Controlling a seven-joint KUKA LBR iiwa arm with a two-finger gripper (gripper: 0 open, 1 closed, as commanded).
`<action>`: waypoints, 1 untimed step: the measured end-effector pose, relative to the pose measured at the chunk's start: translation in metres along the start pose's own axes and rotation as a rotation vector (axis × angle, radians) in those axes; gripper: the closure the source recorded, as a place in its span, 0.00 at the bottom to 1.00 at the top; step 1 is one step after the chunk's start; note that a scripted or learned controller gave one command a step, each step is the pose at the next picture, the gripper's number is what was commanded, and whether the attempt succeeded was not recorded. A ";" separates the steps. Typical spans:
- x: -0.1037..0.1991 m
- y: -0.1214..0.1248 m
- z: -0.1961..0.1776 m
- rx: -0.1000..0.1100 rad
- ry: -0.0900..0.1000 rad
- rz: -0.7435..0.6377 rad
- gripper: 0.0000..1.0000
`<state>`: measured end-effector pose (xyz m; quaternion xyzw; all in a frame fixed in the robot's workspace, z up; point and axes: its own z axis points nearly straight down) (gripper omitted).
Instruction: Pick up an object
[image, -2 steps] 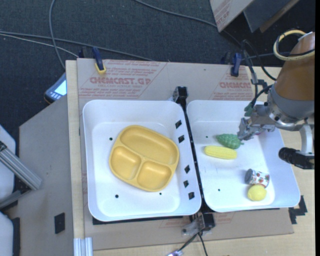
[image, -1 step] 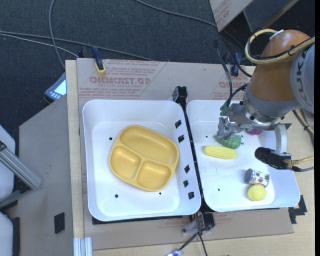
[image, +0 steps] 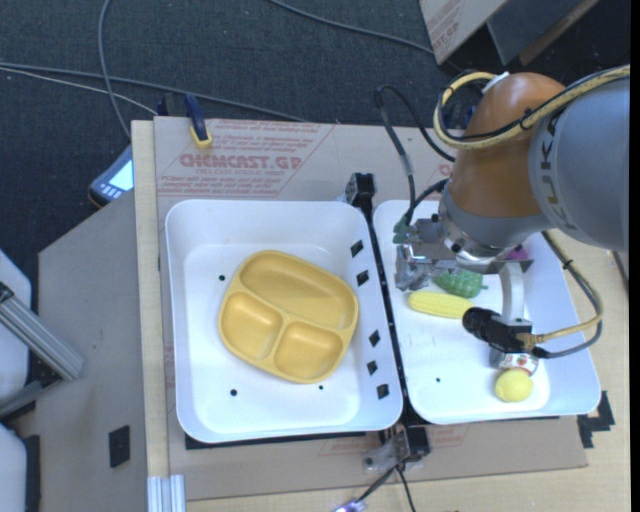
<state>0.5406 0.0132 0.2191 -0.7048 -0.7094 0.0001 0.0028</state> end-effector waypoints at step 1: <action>0.052 -0.005 0.008 0.000 -0.001 0.001 1.00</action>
